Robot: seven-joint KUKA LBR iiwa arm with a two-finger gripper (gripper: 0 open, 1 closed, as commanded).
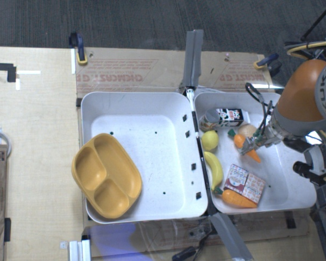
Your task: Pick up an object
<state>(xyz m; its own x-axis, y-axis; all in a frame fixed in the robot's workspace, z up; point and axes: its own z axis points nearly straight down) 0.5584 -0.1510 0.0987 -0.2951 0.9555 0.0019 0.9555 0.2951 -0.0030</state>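
The right bin holds several items. A black-and-white carton lies at the back, with a lemon and a banana along the left wall. A red-and-white box rests over an orange carrot-shaped piece at the front. My gripper is low in the middle of this bin, right beside a small orange ball and a pale round item. An orange piece lies just under the gripper's tip; whether they touch is unclear.
A yellow divided plate leans in the front left corner of the left bin. A grey divider post rises between the bins at the back. The arm's orange band hangs over the right bin's far right side.
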